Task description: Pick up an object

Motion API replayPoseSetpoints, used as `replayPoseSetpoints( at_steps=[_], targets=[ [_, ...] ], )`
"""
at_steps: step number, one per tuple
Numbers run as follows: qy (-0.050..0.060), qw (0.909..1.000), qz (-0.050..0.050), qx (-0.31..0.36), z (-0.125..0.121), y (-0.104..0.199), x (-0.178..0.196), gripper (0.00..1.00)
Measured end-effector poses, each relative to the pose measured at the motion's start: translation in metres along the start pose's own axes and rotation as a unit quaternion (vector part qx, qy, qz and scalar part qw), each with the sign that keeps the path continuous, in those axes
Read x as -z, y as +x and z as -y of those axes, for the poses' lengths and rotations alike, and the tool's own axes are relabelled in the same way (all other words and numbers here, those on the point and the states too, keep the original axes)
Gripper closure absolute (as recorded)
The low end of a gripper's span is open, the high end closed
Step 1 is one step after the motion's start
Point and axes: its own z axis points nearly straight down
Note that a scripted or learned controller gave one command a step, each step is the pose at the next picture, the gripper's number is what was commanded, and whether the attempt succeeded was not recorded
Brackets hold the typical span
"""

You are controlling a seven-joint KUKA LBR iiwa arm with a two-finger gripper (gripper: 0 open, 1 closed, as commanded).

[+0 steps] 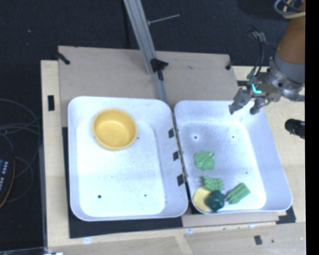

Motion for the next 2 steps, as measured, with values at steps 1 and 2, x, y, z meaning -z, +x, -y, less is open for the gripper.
replayPoseSetpoints(
  at_steps=[1,2],
  targets=[
    [0.000,1.0000,0.000,0.000,0.000,0.000,0.000,0.00],
    [0.002,1.0000,0.001,0.000,-0.002,-0.002,-0.042,0.00]
  ],
)
